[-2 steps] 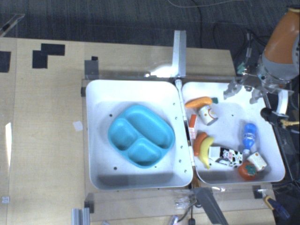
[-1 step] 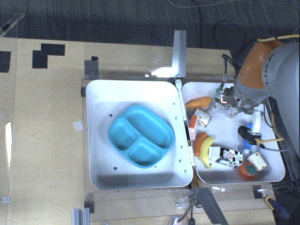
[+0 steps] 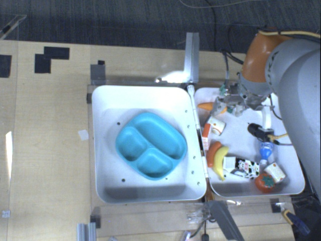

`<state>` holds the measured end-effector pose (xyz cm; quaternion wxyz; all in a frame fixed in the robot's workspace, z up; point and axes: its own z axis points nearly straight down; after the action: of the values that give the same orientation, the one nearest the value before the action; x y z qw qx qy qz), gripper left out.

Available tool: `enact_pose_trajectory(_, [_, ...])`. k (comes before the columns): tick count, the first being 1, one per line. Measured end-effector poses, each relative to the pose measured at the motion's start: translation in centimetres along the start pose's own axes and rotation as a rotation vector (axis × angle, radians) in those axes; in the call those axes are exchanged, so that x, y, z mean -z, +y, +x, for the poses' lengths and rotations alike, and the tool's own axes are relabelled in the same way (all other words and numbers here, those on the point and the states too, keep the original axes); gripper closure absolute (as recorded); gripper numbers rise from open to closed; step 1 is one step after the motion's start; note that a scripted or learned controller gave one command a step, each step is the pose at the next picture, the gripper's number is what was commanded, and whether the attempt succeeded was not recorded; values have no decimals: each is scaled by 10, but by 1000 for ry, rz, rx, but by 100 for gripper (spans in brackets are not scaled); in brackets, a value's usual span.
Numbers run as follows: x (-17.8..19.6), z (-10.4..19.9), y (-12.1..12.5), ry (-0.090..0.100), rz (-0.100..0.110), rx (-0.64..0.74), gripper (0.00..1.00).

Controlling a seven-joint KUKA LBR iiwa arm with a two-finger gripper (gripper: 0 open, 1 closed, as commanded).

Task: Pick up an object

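Over right bin's (image 3: 296, 185) far-left corner | gripper (image 3: 231, 100) low, we cannot tell its state | risk: crowding carrot (image 3: 205, 105) and small carton (image 3: 215, 127) spoil our grasp

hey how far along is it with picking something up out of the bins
Early stage. Done: the arm has reached over the right bin, with the tool at its far end near the orange carrot. In hand: nothing visibly lifted; whether the tool grips anything cannot be told. Left: grasping and raising an item; the banana, small carton and blue divided tray lie in their bins.
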<state>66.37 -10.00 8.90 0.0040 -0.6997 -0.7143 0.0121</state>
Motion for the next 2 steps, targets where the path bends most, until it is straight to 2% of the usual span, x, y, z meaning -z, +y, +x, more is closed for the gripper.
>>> enact_pose_trajectory(1, [-2,-1,-138,12,-33,-146,0])
enact_pose_trajectory(2, [94,31,-131,14,-27,-256,0])
